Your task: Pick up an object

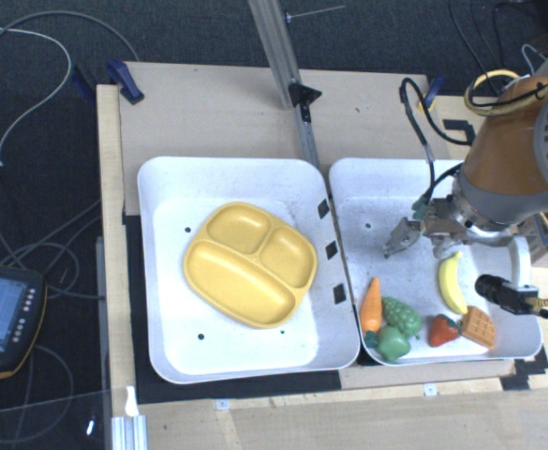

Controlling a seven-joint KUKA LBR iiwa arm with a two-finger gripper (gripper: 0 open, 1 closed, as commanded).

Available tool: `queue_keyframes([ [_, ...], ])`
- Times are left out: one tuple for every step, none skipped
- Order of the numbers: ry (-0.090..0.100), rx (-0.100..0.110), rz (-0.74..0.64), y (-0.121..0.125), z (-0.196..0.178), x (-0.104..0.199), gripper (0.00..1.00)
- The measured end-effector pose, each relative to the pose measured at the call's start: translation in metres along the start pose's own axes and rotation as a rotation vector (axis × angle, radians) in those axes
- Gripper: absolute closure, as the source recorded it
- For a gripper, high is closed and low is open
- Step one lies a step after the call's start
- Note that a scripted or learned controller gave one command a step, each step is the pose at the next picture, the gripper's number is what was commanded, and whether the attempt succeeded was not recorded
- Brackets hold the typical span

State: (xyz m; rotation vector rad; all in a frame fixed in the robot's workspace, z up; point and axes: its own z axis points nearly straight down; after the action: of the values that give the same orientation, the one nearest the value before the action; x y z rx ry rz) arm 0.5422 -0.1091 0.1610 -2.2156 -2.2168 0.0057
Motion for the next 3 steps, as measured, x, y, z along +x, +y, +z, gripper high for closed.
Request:
queue_keyframes([
  [0.000,0.000,0.001,0.006,0.054,-0.007,0.00],
  [0.000,-0.002,0.000,0.006,0.070,-0.006,0.00],
  [0.000,-0.006,0.000,0.007,0.057,-0.006,1.00],
])
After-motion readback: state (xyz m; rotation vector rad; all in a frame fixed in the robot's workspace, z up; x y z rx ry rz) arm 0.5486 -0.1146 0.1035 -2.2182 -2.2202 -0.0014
